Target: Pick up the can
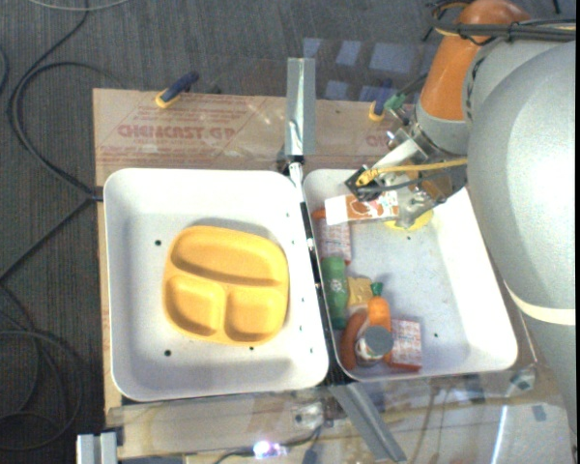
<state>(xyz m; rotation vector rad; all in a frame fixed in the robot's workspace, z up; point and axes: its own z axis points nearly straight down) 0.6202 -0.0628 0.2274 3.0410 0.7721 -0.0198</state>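
From above, at a slant: grey arm (527,162) in from the right, orange band (452,61) above the wrist, gripper (406,204) low over the far end of the right bin (454,288). Cannot tell how wide the gripper stands, nor whether anything is caught in it; too much hidden by the wrist's own bulk. Just left of the gripper, a white and orange carton (361,208), lying flat near the bin's far wall. Right at the gripper, on its near side, a bit of something yellow (418,221), too hidden to name. Well apart from the gripper, down at the near end of the same bin, the can (374,342): grey lid up, seemingly on end, hemmed in by neighbours. Against its far side, a carrot (379,310), green top pointing back toward the gripper. Curled round its left side, a red sausage-like thing (351,332). Just to its right, a small red and white packet (407,334), flat on the bin floor. Between carton and can, along the left wall, a green bottle (334,280) lying lengthwise. Farther left of the gripper, past the divide between the bins, the left bin (135,220), with a yellow compartment tray (228,283) in the middle of it, three hollows facing up. Under both bins, a sheet of cardboard (193,129) with red print, held at its far edge by a yellow and blue clamp (177,88).
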